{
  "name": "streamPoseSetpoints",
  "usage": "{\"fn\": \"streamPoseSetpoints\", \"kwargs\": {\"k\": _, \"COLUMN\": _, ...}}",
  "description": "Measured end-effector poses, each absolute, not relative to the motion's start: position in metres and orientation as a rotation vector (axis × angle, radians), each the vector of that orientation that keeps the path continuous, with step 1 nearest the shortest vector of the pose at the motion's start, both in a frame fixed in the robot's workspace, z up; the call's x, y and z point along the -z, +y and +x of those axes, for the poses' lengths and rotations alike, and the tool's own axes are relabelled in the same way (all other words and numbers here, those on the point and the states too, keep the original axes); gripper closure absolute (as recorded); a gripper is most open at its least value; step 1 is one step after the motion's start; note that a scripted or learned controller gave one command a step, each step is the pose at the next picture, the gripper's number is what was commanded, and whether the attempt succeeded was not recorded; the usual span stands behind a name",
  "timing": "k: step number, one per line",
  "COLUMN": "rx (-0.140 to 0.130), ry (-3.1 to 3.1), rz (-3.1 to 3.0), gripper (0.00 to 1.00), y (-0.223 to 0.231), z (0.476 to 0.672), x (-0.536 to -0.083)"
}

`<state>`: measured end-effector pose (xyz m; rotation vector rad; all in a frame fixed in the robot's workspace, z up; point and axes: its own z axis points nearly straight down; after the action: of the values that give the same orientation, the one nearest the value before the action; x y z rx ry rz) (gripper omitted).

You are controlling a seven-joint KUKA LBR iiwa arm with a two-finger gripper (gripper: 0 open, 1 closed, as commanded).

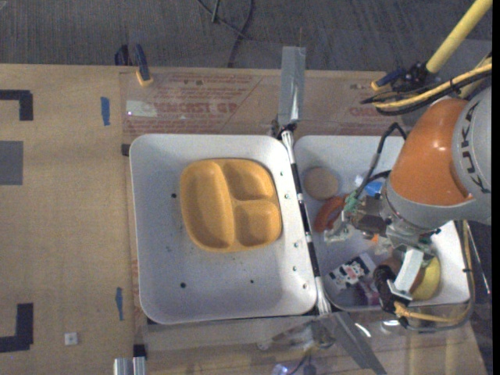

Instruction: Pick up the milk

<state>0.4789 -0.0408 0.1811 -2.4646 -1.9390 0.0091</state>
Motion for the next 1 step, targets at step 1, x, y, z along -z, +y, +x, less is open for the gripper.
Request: {"fn": "streamPoseSetpoints", "kwargs": {"k": 1, "rx": -0.009, "ry": -1.621, "rz": -2.688, "gripper": 0.00, "y": -0.0372, "z": 0.5192, "x": -0.1811}}
